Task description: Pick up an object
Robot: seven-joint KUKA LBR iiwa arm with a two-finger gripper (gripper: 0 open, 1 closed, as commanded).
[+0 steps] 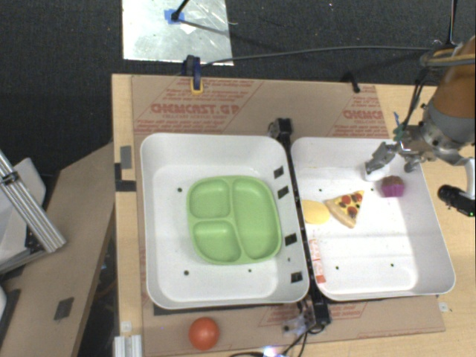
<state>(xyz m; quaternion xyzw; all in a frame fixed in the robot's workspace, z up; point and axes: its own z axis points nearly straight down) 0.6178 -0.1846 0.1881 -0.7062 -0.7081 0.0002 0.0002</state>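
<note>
From the overhead camera view, the arm is reaching in from the right, and its end effector (388,162) is hovering over the far edge of the right bin (416,270), probably lining up on a target. I cannot tell whether it is released or clenched; nothing is visibly grasped. A purple object (393,187) is lying just beside it, likeliest pick. A pizza slice toy (346,207) and a yellow piece (315,213) are lying near the bin's left wall. A green divided tray (233,219) is sitting in the left bin (167,171), and an orange ball (203,332) is resting on the worktop (134,110).
</note>
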